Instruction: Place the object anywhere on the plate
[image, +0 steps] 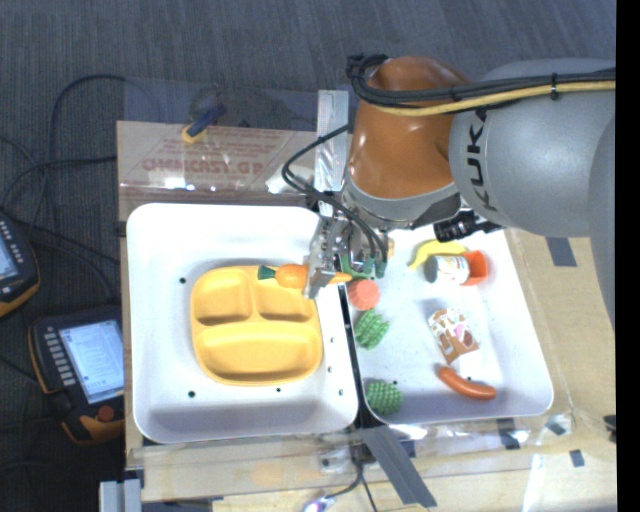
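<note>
My arm fills the upper right of the frame, reaching down toward the middle. Left of centre sits the yellow plate in the left bin. My gripper hangs at the divide between the bins — right at the plate's upper right corner. The small carrot lies at that corner, against my fingertips — clamped or just touching, I can't tell.

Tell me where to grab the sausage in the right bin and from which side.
Grip the sausage across its narrow middle, coming straight down from above. It lies flat and long, slanted toward the bin's near right corner, with bare floor on both long sides for the fingers.
</note>
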